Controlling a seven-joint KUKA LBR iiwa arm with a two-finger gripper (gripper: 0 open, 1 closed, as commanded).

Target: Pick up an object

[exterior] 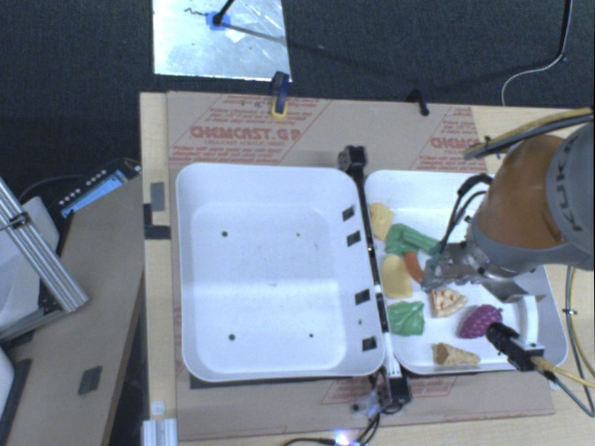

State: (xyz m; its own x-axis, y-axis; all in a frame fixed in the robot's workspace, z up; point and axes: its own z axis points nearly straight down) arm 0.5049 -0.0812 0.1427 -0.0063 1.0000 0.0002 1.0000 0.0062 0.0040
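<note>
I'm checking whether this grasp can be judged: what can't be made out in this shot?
- Gripper, camera view: its fingers are small and blurred against the toys, their state unreadable.
- Right bin: the arm covers its far right part.
- Pizza slice toy: contact with the gripper unclear, arm shadow over it.
- Arm: cut off by the right edge.

I see my gripper (439, 275) low in the right bin (423, 186), just above a pizza slice (448, 301). Toy foods surround it, including purple grapes (480, 320).
</note>
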